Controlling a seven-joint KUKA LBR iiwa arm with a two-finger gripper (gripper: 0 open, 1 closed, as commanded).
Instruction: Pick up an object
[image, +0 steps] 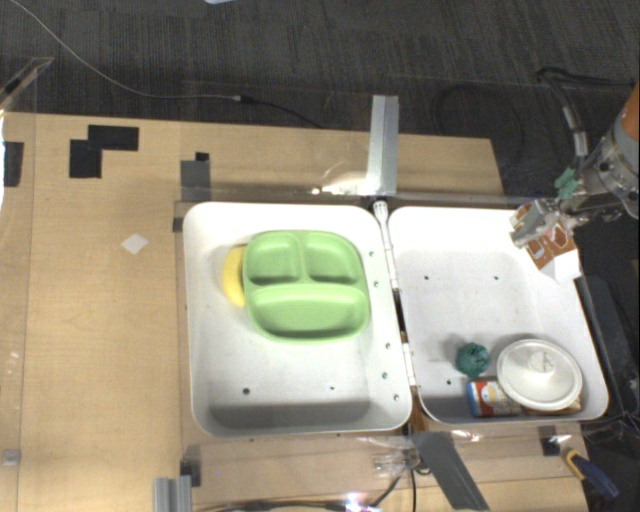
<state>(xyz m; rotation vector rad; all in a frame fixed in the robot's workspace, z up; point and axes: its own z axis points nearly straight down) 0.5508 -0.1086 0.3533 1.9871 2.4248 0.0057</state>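
My gripper (537, 226) hangs over the far right corner of the right bin (450, 250), at the end of the arm (612, 165) coming in from the right. A small brown and white thing (553, 247) sits right at the gripper's tip; I cannot tell whether it is held. Along the near side of that bin lie a teal lump (473, 357), a small can with a red and blue label (489, 398) and a round white bowl (540, 373). The left bin (215, 330) holds a green divided plate (303, 283) with a yellow object (233, 277) partly hidden at its left edge.
A metal post (384, 145) stands behind the seam between the bins. The ridge (393, 300) where the bin rims meet runs down the middle. Cables (150, 92) trail across the dark floor behind the wooden bench (90, 330). Bare white floor fills the right bin's centre.
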